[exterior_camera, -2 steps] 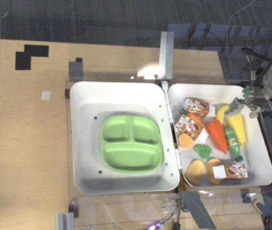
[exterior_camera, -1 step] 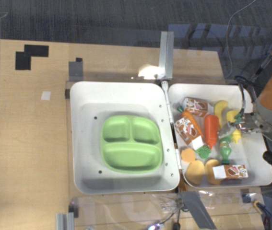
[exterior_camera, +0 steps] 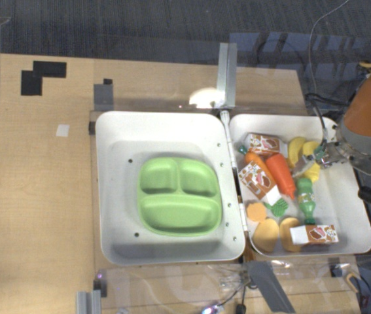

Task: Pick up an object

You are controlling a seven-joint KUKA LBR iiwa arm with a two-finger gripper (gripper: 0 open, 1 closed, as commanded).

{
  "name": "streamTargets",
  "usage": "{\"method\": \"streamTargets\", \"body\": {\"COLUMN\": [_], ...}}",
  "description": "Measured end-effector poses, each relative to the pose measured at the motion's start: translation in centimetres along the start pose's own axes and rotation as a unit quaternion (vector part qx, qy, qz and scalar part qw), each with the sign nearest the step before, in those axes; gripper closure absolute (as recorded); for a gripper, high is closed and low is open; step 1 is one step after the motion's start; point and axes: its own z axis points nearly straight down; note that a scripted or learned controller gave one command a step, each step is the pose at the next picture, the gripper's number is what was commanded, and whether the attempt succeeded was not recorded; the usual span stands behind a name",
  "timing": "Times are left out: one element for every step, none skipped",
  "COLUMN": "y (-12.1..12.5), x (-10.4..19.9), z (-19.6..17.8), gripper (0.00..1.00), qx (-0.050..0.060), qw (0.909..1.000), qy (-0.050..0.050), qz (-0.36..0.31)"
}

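Note:
The right bin (exterior_camera: 362, 205) holds a pile of toy food. An orange carrot (exterior_camera: 281, 174) lies in the middle, between a brown-and-white carton (exterior_camera: 257, 180) on its left and a yellow banana (exterior_camera: 297, 150) on its right. A second carton (exterior_camera: 264, 142) lies at the back and a third (exterior_camera: 321, 234) at the front. A green bottle (exterior_camera: 306, 199) lies below the banana. My gripper (exterior_camera: 317, 157) reaches in from the right, low over the banana's right end, with a yellow piece (exterior_camera: 312, 171) just beneath it. The arm's orange band (exterior_camera: 368, 106) sits above it.
The left bin (exterior_camera: 116, 142) holds a green divided plate (exterior_camera: 178, 196). An orange disc (exterior_camera: 256, 212), a small green piece (exterior_camera: 279, 207) and two tan rounded pieces (exterior_camera: 268, 234) lie at the right bin's front. A metal post (exterior_camera: 227, 74) stands behind the bins' shared wall.

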Motion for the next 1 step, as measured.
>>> {"method": "streamTargets", "body": {"y": [-0.06], "x": [-0.06], "z": [-0.96], "gripper": [1.00], "qx": [0.002], "qw": [1.0000], "qy": [0.001], "qz": [0.000]}}
